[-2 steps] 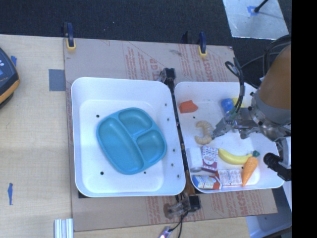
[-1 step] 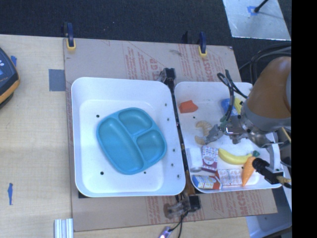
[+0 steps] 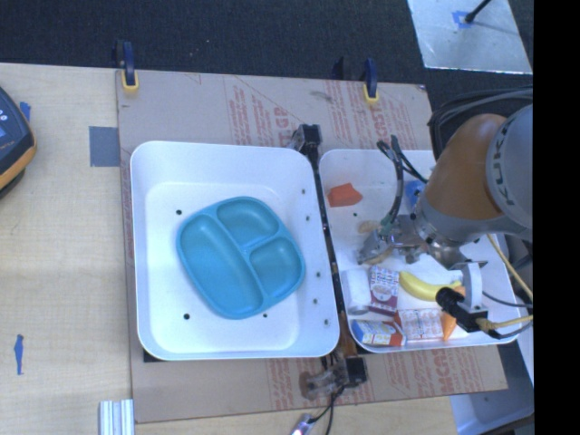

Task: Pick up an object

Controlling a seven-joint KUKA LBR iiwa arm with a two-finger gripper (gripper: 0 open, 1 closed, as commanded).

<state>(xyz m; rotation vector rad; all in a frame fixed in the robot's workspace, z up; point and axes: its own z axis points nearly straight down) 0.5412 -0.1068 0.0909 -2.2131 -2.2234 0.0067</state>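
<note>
A smooth blue plastic divided plate (image 3: 241,256) with rounded corners lies alone in the left bin (image 3: 149,166), with bare floor all round it. The right bin (image 3: 349,159) is crowded: an orange piece (image 3: 344,194), a banana (image 3: 424,286), and red-and-white packets (image 3: 384,288) with unreadable print. The gripper (image 3: 385,241) hangs over them; whether its jaws are wide or narrow cannot be told.

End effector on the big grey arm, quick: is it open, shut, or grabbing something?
End effector: low in the right-hand shallow white bin, near the yellow plastic banana; open, shut or holding cannot be told.
</note>
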